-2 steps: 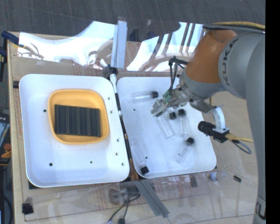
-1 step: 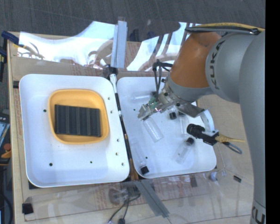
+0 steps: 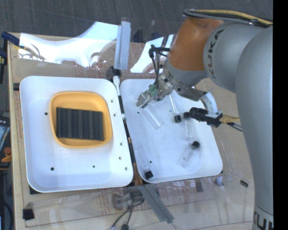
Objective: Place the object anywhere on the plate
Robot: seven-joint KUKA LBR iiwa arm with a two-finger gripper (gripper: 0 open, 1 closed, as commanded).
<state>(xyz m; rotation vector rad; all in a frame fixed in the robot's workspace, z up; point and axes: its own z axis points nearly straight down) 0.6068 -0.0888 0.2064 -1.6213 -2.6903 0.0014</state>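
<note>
Clear plastic vials with black caps [image 3: 191,147] lay scattered on the floor of the right-hand shallow white bin [image 3: 209,169], and one of these was presumably the object to be moved. One lay nearly upright in the view just below and right of the two-finger gripper [image 3: 146,98], its cap [image 3: 177,119] toward the camera; another, further down toward the bin's near right corner, ran on a slant. A faint clear tube [image 3: 153,116] sat directly under the gripper, long axis running down and to the right. The gripper hovered over the upper left part of that bin, near the divider, and whether its fingers were spread or pressed together could not be made out; nothing visibly sat between them. The yellow rounded plate with a dark ribbed insert [image 3: 62,102] rested in the left-hand white bin [image 3: 38,171], well apart, so any carry would probably run leftward across the divider.
</note>
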